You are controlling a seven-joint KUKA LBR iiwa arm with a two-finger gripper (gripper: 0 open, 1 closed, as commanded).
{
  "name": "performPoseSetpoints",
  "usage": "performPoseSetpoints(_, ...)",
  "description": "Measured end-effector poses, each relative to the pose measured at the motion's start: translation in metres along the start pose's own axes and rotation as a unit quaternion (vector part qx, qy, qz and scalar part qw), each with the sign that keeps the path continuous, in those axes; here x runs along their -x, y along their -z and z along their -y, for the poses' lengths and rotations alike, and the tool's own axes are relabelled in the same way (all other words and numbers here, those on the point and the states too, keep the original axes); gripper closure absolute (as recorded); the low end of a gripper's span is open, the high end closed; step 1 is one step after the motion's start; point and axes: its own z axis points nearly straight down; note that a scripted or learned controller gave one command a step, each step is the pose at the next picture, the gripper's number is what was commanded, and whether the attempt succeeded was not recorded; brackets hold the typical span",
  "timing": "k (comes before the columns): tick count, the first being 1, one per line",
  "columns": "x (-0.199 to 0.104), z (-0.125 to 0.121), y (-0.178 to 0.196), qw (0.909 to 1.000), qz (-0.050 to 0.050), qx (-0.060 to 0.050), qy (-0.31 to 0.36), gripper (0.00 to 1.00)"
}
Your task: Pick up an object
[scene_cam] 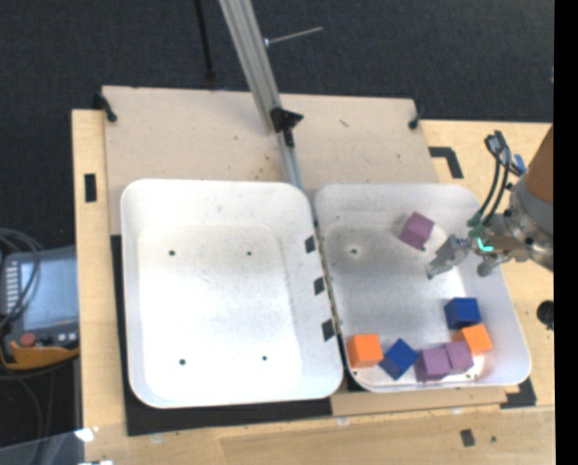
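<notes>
Right bin (366,289) — blocks (434,356) crowding claw (460,256)

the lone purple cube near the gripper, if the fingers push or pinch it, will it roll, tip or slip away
The purple cube looks flat-sided, so it would probably slide or pivot rather than roll. It appears rigid and small, likely light, so a nudge may send it across the smooth right bin. It sits alone, so nothing nearby would stop it. The gripper is just beside it.

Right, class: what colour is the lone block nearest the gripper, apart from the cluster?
Purple. The block shows best in the camera view, left of the gripper.
</notes>
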Motion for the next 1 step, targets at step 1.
performPoseSetpoints(1, 0.0089, -0.0046, -0.0573, 1.0, 0.001, -0.003, -0.001, 0.0)
